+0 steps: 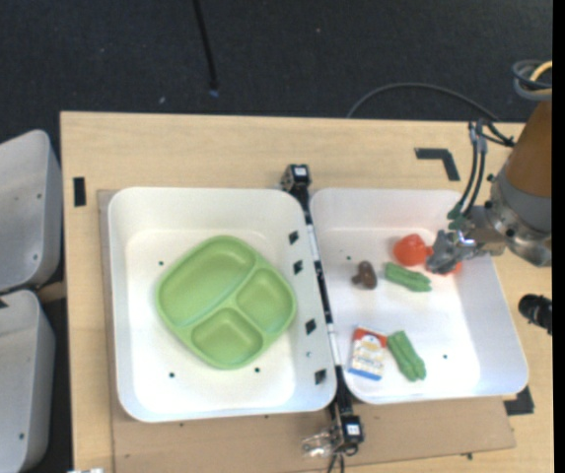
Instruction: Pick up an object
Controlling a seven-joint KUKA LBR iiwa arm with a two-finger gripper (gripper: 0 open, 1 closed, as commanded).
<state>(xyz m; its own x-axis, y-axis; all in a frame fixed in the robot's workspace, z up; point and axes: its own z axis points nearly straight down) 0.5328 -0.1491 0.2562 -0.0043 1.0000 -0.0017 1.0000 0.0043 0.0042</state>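
Note:
The right bin (479,358) holds a red object (411,249), a small brown lump (365,275), a green pod-shaped piece (407,279), a second green piece (407,355) and a small white, red and blue packet (367,354). My gripper (447,253) hangs low over the right bin, just right of the red object and above the upper green piece. It comes in from the right edge on the grey arm with the orange band. Nothing shows between its tips.
The left bin (134,382) holds a green divided plate (226,302). A divider with black clips (314,294) runs between the bins. Cables (474,175) loop near the wrist. White chairs (6,264) stand at the left, beyond the bench.

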